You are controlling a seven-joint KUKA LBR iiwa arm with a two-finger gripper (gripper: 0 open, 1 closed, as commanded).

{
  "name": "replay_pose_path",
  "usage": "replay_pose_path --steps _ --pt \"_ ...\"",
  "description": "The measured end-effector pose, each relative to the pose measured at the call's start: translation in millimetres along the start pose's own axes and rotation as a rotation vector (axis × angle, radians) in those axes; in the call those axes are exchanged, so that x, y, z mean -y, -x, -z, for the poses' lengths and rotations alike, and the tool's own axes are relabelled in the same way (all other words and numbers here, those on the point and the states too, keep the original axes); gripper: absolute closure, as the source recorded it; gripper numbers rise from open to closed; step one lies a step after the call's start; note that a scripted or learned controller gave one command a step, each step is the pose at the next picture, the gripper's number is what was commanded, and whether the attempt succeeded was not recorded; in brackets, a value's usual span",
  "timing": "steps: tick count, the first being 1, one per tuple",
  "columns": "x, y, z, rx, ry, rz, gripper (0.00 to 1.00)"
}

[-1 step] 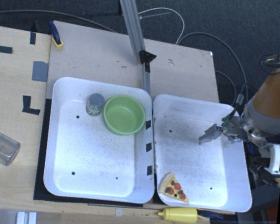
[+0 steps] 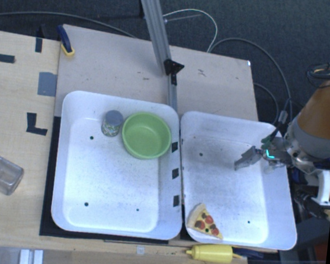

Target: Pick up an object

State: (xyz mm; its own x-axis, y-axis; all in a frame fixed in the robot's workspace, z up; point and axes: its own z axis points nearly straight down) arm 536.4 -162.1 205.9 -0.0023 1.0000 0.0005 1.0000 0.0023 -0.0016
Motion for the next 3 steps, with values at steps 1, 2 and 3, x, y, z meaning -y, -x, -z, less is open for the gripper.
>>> replay_pose_path --steps 1,2,3 --pt "-0.4 -1.0 -64.2 -0.001 -0.007 -0.001 0.0" --pt "-0.3 -1.4 -116.2 0.002 0.0 -0.001 0.0" --pt "-0.3 -2.2 -105.1 0.0 0.0 0.0 1.0"
